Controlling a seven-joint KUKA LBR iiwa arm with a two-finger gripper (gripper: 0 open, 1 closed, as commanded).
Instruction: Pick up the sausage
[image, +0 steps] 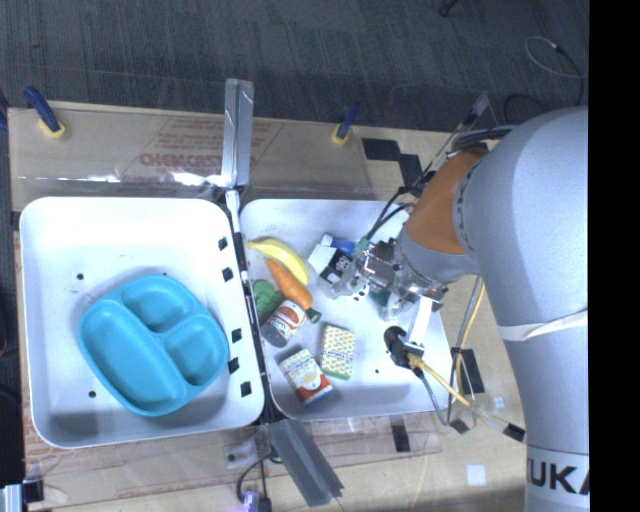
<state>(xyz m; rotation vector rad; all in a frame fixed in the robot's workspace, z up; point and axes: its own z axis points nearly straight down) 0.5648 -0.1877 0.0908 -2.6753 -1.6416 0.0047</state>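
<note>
I've got the gripper (352, 272) low in the right bin (400, 395), near the back. Can't identify a sausage for sure among the items by the divider. Nothing visibly held, so I'd call the pick not done yet.

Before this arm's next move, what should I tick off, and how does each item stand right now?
1. Target found: cannot tell. Nothing in the right bin clearly reads as a sausage.
2. End effector over the right bin: ok, just right of the banana.
3. End effector free of load: cannot tell, its tip is too cluttered to read.
4. Room for a clean approach: not ok. Banana, carrot, can and two small boxes crowd the bin's left side.
5. Left bin out of the way: ok, it holds a blue divided plate.
</note>
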